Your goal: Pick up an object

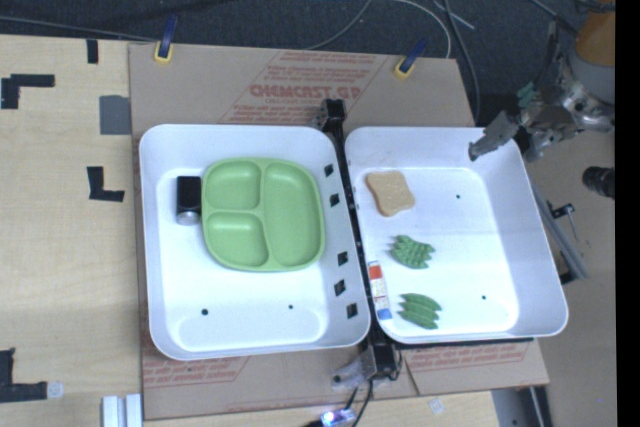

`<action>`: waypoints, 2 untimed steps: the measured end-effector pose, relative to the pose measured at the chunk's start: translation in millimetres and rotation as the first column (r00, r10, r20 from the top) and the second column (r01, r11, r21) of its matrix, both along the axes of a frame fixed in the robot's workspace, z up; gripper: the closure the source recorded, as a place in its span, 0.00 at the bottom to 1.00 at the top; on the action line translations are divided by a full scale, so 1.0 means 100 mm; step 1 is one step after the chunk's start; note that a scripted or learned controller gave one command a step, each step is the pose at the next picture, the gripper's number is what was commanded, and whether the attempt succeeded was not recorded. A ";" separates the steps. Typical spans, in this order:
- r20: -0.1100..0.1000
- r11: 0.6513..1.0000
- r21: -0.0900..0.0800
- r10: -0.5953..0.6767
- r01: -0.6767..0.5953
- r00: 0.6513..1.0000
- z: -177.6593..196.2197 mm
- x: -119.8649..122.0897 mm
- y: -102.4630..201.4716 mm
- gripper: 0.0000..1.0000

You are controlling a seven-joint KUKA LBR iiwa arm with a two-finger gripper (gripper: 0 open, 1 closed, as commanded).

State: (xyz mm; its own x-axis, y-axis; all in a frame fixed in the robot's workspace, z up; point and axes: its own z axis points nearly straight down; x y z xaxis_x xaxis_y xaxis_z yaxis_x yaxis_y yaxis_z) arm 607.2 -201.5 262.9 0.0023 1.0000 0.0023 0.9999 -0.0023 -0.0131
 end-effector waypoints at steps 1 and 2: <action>0.012 1.000 -0.003 0.003 -0.003 1.000 0.07 0.02 0.01 0.00; 0.006 1.000 -0.002 0.005 -0.005 1.000 -0.52 0.10 0.02 0.00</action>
State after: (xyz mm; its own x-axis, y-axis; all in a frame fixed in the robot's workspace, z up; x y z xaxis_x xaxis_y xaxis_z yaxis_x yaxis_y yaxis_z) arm 617.6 -199.8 211.0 -0.0024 1.0000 0.0003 1.0000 0.0024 -0.0067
